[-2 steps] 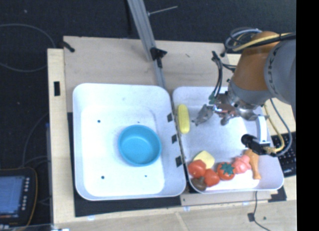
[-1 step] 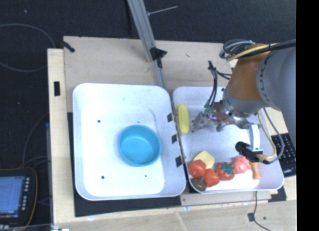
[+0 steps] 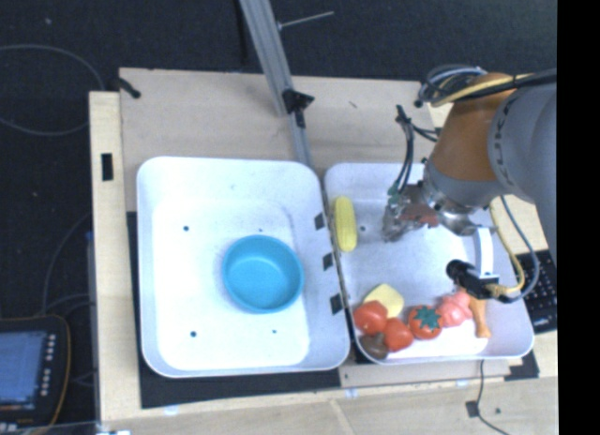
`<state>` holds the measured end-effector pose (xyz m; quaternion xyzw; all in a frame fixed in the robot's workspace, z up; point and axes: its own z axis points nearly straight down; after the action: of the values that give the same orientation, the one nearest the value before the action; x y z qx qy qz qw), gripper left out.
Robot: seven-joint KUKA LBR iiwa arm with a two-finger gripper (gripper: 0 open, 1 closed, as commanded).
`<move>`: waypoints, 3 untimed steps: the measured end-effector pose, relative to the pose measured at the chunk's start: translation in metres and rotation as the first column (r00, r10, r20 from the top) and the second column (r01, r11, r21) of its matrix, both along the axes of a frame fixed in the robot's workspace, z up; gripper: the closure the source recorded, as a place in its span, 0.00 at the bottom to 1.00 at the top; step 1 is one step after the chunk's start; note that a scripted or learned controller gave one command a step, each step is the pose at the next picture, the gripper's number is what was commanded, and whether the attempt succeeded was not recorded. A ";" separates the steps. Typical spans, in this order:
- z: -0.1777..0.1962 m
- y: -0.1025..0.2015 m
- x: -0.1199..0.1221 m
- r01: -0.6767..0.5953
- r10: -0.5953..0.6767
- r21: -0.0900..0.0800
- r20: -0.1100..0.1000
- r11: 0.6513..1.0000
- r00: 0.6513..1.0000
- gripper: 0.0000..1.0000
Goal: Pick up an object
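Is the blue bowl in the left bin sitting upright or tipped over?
Upright. The blue bowl shows its open mouth and inner floor to the overhead camera, rim level, resting on the left bin floor. Nothing visible inside it.

— What do we see near the yellow corn cob [image 3: 345,223]?
— It lies lengthwise by the right bin's [image 3: 370,178] left wall. Toward the near wall we see a yellow wedge [image 3: 384,297], red tomatoes [image 3: 386,326], a strawberry [image 3: 424,322] and a pink toy [image 3: 456,308] clustered.
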<state>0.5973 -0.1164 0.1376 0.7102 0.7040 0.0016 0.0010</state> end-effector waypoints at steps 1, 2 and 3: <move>0.054 0.004 0.010 -0.013 0.013 0.001 0.000 1.000 1.000 1.00; 0.084 0.003 0.011 -0.015 0.015 0.000 0.001 1.000 1.000 1.00; 0.099 0.052 0.011 -0.018 0.018 0.001 0.002 1.000 1.000 1.00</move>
<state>0.6079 -0.0646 0.2367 0.7038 0.7103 0.0026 0.0013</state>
